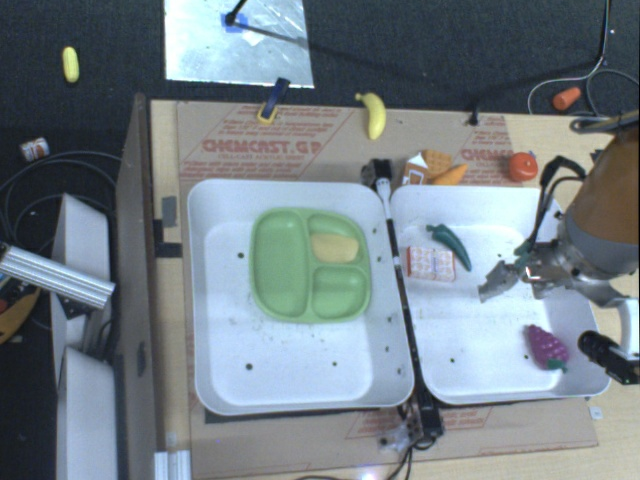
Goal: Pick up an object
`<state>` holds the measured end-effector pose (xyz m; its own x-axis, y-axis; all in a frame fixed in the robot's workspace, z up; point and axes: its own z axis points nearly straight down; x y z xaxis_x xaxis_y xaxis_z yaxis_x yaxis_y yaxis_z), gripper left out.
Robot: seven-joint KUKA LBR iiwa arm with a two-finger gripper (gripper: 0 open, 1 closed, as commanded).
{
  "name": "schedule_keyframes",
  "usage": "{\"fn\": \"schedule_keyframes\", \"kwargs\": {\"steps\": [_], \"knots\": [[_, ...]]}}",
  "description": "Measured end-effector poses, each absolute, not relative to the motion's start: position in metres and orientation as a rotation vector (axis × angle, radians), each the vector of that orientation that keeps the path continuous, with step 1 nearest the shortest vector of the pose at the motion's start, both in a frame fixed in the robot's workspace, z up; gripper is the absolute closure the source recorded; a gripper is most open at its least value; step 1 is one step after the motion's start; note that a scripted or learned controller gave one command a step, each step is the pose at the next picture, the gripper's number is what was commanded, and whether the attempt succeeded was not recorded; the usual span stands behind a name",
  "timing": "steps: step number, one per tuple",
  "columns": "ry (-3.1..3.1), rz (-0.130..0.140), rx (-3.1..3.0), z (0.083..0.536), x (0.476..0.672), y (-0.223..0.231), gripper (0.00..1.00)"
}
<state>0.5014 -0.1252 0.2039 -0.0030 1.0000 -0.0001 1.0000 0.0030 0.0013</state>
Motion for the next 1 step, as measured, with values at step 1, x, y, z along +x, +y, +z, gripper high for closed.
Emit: {"fn": "schedule_keyframes", "kwargs": {"steps": [1], "knots": [[2.215,0.002,2.219,0.177,0.5372,-0.1966,0.0]]}}
